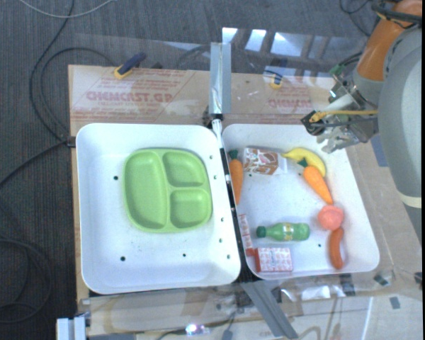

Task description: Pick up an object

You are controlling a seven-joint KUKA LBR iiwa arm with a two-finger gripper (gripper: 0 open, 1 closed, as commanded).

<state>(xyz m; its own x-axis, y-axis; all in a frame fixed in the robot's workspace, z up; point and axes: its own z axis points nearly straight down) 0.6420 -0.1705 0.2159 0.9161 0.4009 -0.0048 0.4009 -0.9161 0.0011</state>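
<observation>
The gripper (338,134) hangs just up-right of the banana (306,157) (open or closed, I cannot tell), and the carrot (318,183) lying against the banana could foul a descent, leaving a glancing, empty grasp.

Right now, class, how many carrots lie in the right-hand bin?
2. One carrot lies along the bin's left wall; the other carrot is right of centre, beside the banana. The redder stick at front right looks like a sausage.
</observation>
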